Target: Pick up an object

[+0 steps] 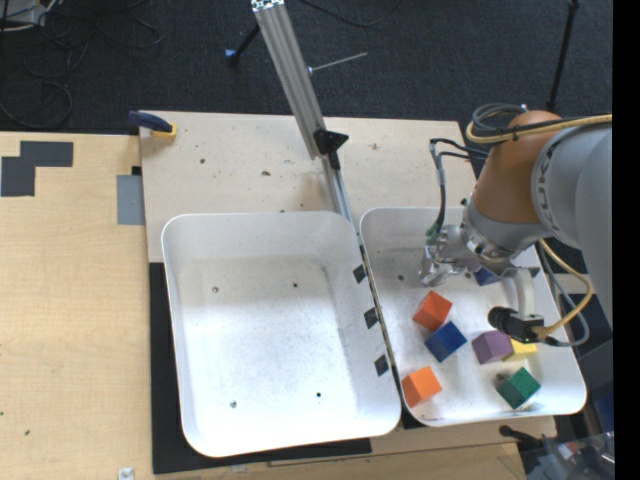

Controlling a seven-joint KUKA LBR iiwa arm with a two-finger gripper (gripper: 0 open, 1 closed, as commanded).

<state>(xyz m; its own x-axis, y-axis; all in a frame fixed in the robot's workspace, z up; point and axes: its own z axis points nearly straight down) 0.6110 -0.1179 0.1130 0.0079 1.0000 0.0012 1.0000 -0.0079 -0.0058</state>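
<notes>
Orange cube (432, 309) sits just under the jaws (437, 265) mid right bin (395, 230), touching a blue cube (446, 341); whether they are clenched I cannot tell; a descent could nudge both askew

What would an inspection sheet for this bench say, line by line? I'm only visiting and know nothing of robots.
Surface: light wooden bench bearing two shallow white bins side by side, left bin and right bin.
Job's things: in the right bin, orange-red cube, blue cube, purple cube, orange cube, green cube, a small yellow piece.
Clutter: blue and yellow clamp at the bench's far edge.
Grippers: gripper low over the right bin, just above the orange-red cube; nothing seen between its fingers.
Cables: bundle looped over the arm's wrist; more on the dark floor.
Surroundings: slanted metal rail, dark carpet.
</notes>
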